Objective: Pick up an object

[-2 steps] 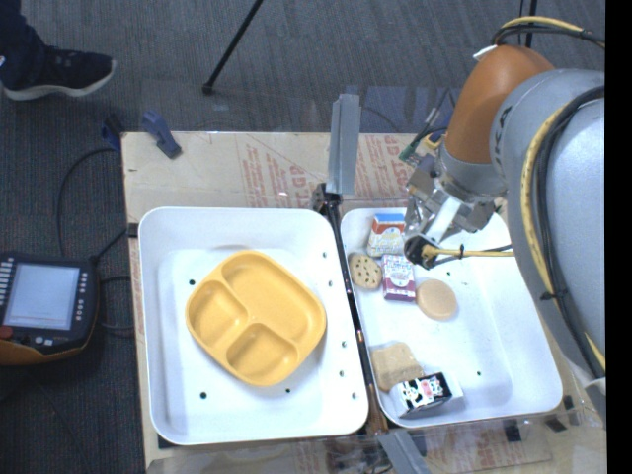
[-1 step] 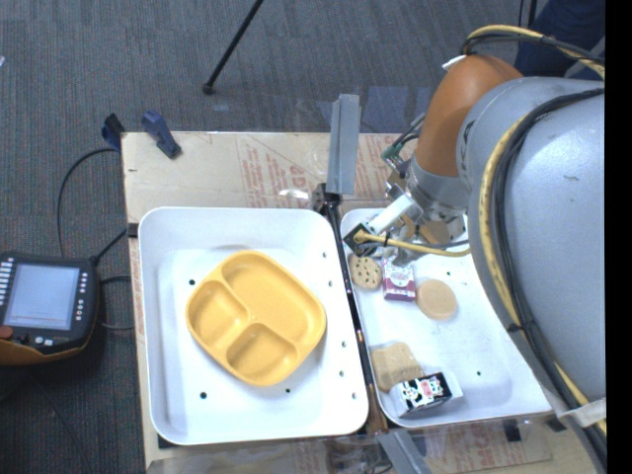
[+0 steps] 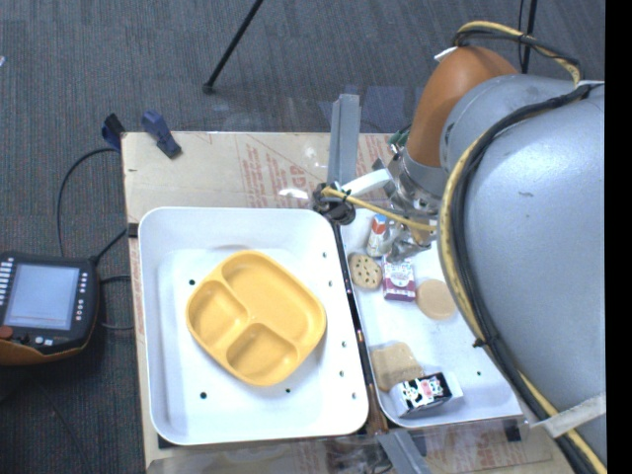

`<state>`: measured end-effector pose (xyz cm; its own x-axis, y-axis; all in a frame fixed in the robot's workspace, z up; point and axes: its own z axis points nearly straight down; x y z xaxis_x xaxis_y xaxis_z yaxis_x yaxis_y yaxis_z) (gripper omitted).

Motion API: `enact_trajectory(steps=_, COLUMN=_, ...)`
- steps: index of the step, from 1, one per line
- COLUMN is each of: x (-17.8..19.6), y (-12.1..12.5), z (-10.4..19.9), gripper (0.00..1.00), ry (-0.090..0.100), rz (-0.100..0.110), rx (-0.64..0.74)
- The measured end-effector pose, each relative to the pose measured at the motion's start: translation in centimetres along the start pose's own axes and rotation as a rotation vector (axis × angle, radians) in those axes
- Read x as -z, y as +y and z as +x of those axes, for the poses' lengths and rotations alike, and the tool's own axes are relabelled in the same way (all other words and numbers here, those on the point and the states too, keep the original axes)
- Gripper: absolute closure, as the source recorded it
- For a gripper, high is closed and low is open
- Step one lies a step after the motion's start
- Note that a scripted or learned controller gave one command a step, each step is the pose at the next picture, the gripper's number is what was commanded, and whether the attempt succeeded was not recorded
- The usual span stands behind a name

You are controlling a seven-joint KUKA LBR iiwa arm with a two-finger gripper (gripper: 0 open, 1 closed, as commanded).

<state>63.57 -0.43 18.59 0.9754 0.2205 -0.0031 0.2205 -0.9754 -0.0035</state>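
My gripper [image 3: 393, 237] hangs low over the back of the right bin [image 3: 464, 403], under the grey arm with its orange band. Right beside it stands a small red and white bottle-like object [image 3: 378, 233]; I cannot make out whether it is held. Just in front lie a round chocolate-chip cookie [image 3: 365, 271], a small maroon box [image 3: 399, 281] and a tan round disc [image 3: 435, 299]. Nearer the front of this bin sit a slice of toast [image 3: 394, 364] and a cow-print milk carton [image 3: 427, 392].
The left bin [image 3: 163, 383] holds a yellow divided plate [image 3: 256, 316]. The arm's big grey body covers the right bin's right side. A grey upright post [image 3: 344, 141] stands behind the bins. A teach pendant [image 3: 44, 304] lies on the floor at left.
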Motion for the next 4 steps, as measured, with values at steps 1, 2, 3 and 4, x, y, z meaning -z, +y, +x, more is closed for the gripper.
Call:
enact_trajectory(steps=1, x=0.0, y=-1.1, z=0.4, gripper=1.00, ry=0.002, rz=-0.001, rx=-0.027)
enact_trajectory(steps=2, x=0.0, y=4.0, z=-1.7, gripper=1.00, ry=-0.003, rz=-0.003, rx=0.001)
enact_trajectory(steps=3, x=0.0, y=-0.1, z=0.1, gripper=1.00, ry=0.001, rz=0.001, rx=-0.021)
enact_trajectory(steps=4, x=0.5, y=4.4, z=-1.0, gripper=1.00, ry=-0.001, rz=-0.002, rx=-0.023)
